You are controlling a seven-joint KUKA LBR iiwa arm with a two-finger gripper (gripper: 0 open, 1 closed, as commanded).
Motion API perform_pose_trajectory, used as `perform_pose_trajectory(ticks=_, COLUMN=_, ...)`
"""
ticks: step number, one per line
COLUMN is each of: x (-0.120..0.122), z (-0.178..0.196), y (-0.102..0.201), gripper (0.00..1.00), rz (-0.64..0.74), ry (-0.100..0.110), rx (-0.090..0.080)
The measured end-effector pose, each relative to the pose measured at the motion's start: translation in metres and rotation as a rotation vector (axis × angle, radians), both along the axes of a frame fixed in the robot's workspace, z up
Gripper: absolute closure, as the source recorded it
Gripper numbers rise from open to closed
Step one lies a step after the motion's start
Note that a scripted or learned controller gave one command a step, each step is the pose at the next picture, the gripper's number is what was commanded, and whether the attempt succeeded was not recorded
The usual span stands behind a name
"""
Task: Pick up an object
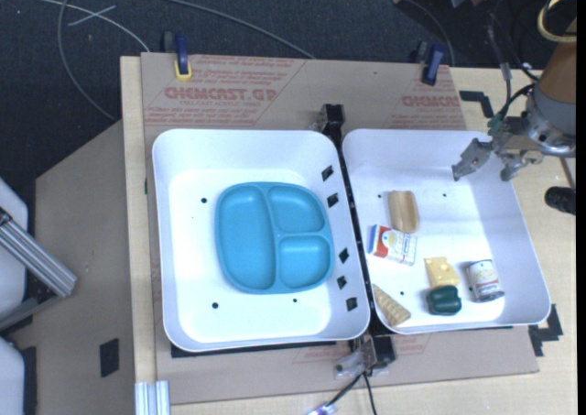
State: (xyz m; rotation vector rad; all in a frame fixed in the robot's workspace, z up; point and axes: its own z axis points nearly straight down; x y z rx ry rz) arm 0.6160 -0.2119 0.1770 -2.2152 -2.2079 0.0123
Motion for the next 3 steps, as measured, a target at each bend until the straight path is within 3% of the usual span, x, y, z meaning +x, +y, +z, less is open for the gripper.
perform_pose_trajectory(ticks=1, x=0.004, z=0.009, y=0.001, gripper=0.00, rz=0.004, ry=-0.015, rx=-0.004)
perform_pose_trajectory(ticks=3, x=0.011, z=-0.095, y=0.005, gripper=0.00, rz=0.005, ry=-0.010, rx=-0.002)
